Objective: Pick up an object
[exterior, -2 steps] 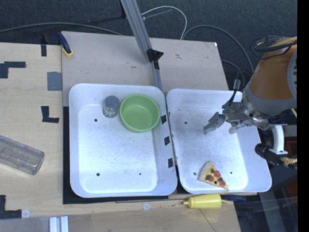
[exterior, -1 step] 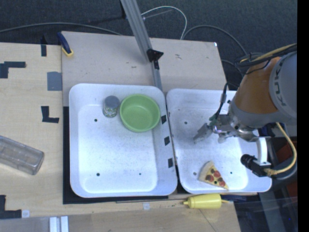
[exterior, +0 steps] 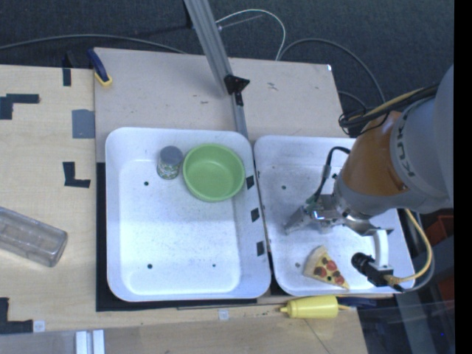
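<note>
Pizza slice (exterior: 324,267) lies flat on the floor of the right bin (exterior: 295,161), near its front edge. Long axis runs on a diagonal: narrow tip points up-left toward the fingers, wide crust end points down-right toward the bin's front right corner. Yellow wedge, red spots on top.

Gripper (exterior: 299,220) sits above and slightly left of the slice, clearly apart from it, not touching. Fingers point left and a bit down, low over the bin floor. They look spread, nothing between them. Grey arm (exterior: 391,161) with orange band comes in from the right over the same bin.

Right of the slice, past its crust end: black cable fitting (exterior: 366,265) over the bin's front right corner. In front of the slice, outside the bin on the bench: yellow bottle (exterior: 313,308) lying on its side, long axis left-right.

Well left of the fingers, in the left bin (exterior: 133,271): green bowl (exterior: 214,172) upright at the back right, small grey-lidded jar (exterior: 169,162) just beside it on the left.
</note>
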`<act>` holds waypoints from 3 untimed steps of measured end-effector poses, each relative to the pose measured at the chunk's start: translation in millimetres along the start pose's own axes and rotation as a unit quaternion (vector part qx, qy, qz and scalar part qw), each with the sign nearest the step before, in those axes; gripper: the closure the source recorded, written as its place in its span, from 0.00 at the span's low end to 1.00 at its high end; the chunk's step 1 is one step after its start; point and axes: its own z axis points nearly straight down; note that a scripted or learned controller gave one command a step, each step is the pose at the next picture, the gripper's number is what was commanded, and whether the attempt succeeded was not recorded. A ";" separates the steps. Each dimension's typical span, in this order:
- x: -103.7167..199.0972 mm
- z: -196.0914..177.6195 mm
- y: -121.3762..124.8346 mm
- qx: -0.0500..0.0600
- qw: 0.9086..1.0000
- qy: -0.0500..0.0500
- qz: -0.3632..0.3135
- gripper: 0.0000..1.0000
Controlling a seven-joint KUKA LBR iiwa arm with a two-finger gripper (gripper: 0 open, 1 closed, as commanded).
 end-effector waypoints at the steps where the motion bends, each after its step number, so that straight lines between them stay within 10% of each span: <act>1: 0.7 -13.4 1.5 -0.002 1.000 0.000 -0.001 1.00; 3: 2.6 -123.9 7.0 -0.007 1.000 -0.001 -0.001 1.00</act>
